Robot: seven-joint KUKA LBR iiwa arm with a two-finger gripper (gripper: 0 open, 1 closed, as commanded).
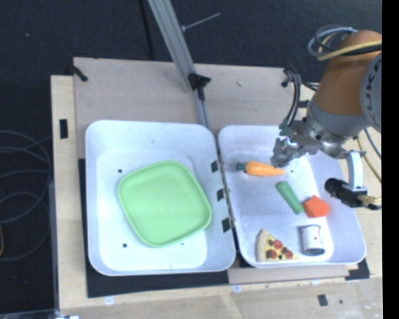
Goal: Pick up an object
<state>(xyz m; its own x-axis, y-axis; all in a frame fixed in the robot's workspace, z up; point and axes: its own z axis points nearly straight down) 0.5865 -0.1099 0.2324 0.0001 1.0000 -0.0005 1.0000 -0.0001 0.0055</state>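
Observation:
In the right bin (pixel 246 141) lie an orange toy carrot (pixel 263 170), a green cylinder (pixel 288 197), an orange-red block (pixel 316 207), a pizza slice (pixel 274 247) and a small silver can (pixel 311 238). My gripper (pixel 282 155) hangs just above the carrot's right end, at the bin's upper middle. The grey and orange arm reaches in from the right behind it. Nothing shows between the fingers.
The left bin (pixel 103 141) holds a light green square plate (pixel 164 203). A slanted metal pole (pixel 175 38) rises from the bench at the back, ending near the gap between the bins. A black-and-white part of the arm (pixel 349 185) overhangs the right bin's right rim.

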